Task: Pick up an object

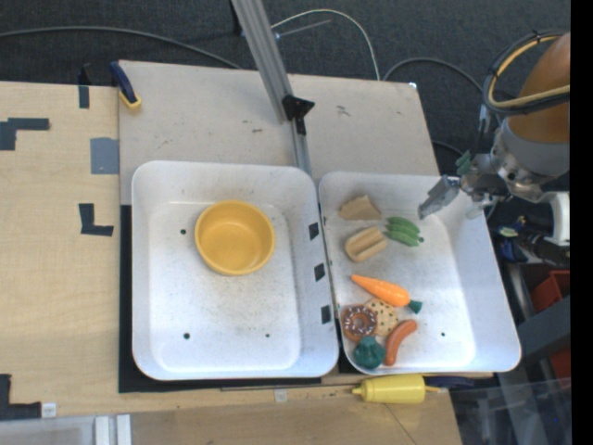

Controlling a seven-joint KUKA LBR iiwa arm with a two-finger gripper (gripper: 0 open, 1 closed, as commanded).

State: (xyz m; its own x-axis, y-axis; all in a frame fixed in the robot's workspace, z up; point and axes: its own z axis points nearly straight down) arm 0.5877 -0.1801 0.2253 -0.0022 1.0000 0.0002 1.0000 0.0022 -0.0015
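My gripper (453, 202) hangs over the back right corner of the right bin (482, 286), open, with nothing between its fingers. Just left of it lies a green bean pod (403, 231). Further left are a tan bread wedge (359, 208) and a bread roll (365, 243). Toward the bin's front lie an orange carrot (382, 290), a brown donut (358, 321), a red sausage (400, 339) and a dark green piece (369, 352). A yellow bowl (234, 237) stands upright in the left bin (167, 323).
A slanted metal pole (269, 54) comes down to the bins' shared back edge. A yellow mustard bottle (394, 389) lies on the bench in front of the right bin. A blue and yellow clamp (125, 83) sits at the back left.
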